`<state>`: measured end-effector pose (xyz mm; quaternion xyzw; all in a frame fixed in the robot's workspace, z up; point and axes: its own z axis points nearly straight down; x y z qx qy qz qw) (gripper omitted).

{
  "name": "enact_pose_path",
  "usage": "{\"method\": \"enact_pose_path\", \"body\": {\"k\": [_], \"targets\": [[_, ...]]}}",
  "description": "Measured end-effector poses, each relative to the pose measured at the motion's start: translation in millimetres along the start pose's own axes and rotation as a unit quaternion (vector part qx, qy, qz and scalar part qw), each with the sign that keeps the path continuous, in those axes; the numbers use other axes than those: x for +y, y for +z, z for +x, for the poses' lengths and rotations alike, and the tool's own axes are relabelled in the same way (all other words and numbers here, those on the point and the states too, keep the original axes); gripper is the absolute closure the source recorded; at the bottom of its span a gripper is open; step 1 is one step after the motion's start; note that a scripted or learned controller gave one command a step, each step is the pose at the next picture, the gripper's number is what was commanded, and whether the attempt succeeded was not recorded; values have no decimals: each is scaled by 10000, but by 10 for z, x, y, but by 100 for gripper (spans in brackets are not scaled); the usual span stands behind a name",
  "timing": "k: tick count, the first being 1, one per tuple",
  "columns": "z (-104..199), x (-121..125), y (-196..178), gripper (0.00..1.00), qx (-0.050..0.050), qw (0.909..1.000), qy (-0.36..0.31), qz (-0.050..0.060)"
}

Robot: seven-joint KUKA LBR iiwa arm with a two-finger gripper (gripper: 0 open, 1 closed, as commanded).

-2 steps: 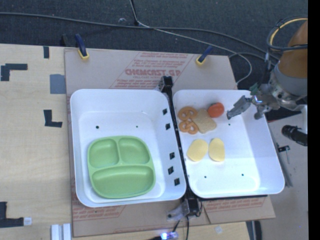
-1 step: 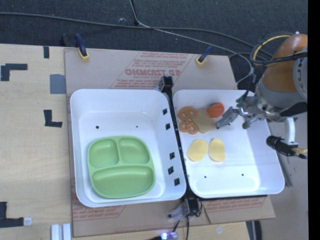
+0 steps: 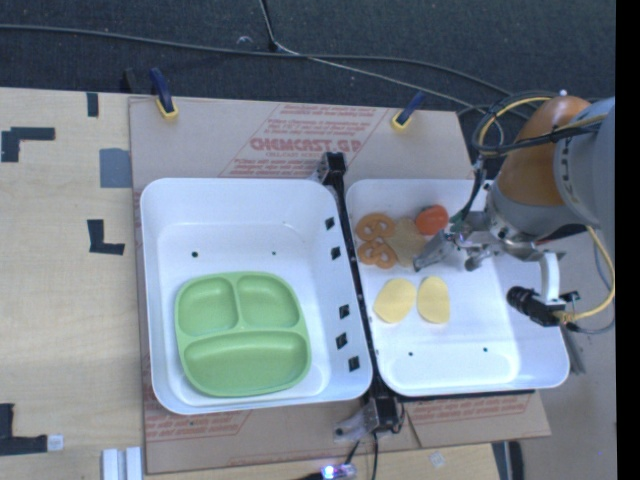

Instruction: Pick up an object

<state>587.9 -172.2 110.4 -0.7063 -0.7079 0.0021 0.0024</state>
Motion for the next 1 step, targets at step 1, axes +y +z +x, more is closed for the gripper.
{"method": "enact_pose_path", "body": {"k": [1], "targets": [[4, 5, 261, 0, -13, 10000, 3, -32]]}}
